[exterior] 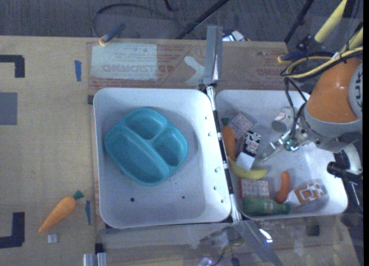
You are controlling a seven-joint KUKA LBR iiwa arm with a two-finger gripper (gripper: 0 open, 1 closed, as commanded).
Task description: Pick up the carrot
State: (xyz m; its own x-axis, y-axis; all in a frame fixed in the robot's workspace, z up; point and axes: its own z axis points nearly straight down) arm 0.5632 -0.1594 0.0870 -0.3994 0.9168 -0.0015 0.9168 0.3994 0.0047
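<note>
carrot [58, 213], tapered smooth orange plastic, on wooden bench [46, 143]

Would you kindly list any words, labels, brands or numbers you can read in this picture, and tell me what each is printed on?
Reddish block lettering on the white label taped to the brown cardboard sheet: too blurred to read.
Faint reddish print on the cardboard at the right: unreadable.
Small black-and-white cow-patterned carton and small orange-and-white carton in the right white bin: printing too small to read.

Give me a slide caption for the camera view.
Arm reaches over the cluttered right bin; a carrot lies on the bench outside the left bin.
</note>
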